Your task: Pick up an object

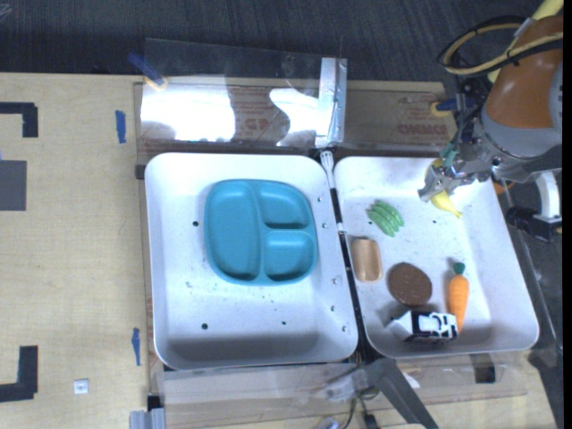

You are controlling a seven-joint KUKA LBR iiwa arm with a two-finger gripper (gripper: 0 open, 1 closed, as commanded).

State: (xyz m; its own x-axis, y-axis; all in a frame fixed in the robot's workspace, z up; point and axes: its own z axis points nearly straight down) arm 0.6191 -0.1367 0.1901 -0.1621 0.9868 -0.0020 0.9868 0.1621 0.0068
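Observation:
My gripper (438,186) hangs low over the far right part of the right bin (509,266), with the orange-banded arm (527,96) above it. A small yellow piece, perhaps a banana (446,205), lies right under the gripper's tip and is partly covered by it. Whether they touch I cannot tell. In the same bin lie a green pea pod (386,217), a tan bread slice (365,258), a brown round cookie (409,283), an orange carrot (458,298) and a black and white toy car (430,325).
The left bin (170,311) holds a blue divided plate (261,231). A clear plastic panel (237,96) stands behind the left bin. Cables (474,47) loop near the arm at the upper right. Wooden bench surface (63,239) lies to the left.

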